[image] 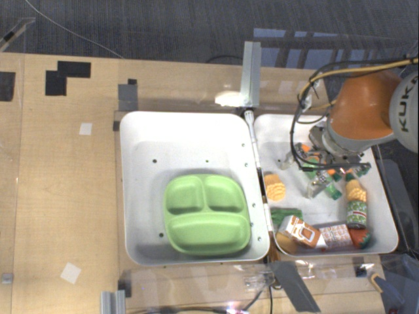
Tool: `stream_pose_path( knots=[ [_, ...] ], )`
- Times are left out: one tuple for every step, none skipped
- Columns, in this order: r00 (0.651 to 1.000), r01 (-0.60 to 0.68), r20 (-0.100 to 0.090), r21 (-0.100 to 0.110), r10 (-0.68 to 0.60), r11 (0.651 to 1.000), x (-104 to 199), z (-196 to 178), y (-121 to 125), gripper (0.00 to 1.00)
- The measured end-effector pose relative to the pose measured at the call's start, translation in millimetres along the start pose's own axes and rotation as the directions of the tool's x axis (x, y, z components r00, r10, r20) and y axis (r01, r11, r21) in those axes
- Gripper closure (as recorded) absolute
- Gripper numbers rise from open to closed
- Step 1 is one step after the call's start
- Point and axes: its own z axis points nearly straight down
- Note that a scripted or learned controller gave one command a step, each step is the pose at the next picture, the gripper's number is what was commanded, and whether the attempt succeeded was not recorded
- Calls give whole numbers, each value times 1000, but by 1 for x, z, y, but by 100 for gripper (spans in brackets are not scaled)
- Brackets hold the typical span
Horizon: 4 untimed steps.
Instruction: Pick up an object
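arm [366,106] reaches in over the right bin [387,237], wrist bent down, gripper [322,175] low above the bin floor. whether its fingers are apart or closed, i cannot tell. in that bin, a ketchup bottle [357,208] lies just right of the gripper, a corn cob [275,190] left.

One fixed camera looks down at a slant on both bins [190,126], floor at the far edge.
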Motion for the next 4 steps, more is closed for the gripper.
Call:
stream_pose_path(
  knots=[
    [981, 194, -1, -1, -194, 981, -34, -18, -42, 0],
    [984, 179, 0, -1, -179, 984, -16, 2, -48, 0],
    [984, 177, 11, 5, -177, 984, -21, -14, -48, 100],
    [984, 176, 12, 6, -176, 984, -21, -13, -49, 0]
  ],
)
